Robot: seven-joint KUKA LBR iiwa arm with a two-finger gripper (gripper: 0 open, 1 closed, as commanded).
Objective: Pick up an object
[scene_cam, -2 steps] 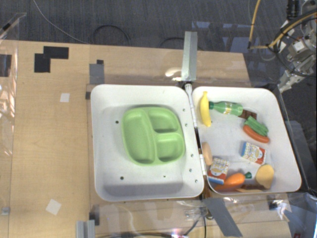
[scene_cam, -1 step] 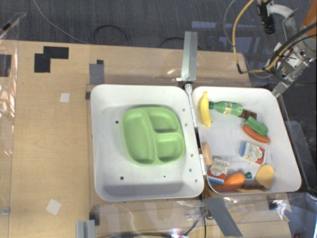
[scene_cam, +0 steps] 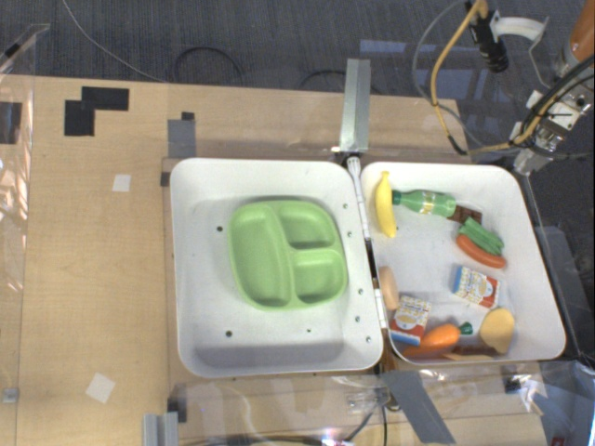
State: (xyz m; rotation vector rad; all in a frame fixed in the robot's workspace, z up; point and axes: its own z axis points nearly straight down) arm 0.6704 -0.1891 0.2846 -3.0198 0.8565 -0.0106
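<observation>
Nothing is picked up yet: the banana, bottle and carrot all lie in my right bin, while I sit at the far top right, my jaws' state impossible to tell

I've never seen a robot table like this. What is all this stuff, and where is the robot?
The camera looks down from above on a wooden bench with two white bins. The left bin holds a green divided plate. The right bin holds toy food: a banana, a green bottle, a carrot, a small carton and more. At the top right are the robot's cables and part of its arm. Nothing is being lifted yet.
</observation>
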